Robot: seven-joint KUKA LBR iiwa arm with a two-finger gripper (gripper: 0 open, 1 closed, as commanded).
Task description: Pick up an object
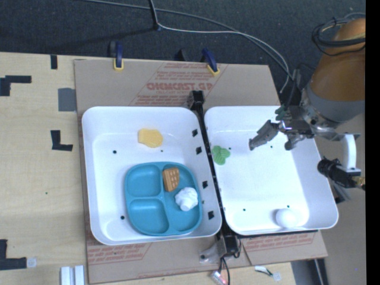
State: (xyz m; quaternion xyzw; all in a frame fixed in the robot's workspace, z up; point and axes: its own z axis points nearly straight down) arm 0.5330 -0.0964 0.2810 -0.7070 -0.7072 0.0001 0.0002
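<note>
White ball (289,217) lay nearest, at right bin (261,177) front edge. Tray (161,198) held waffle (171,179), white lump (186,199) (sorted by compartment). Green piece (221,155) sat by divider, likeliest target. Gripper (276,135) hovered over right bin, fingers spread, nothing between them. Yellow piece (151,138) farthest.

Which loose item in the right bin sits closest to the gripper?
The green piece, by that bin's left wall, left of the gripper. The white ball lies farther off, at the bin's near edge.
</note>
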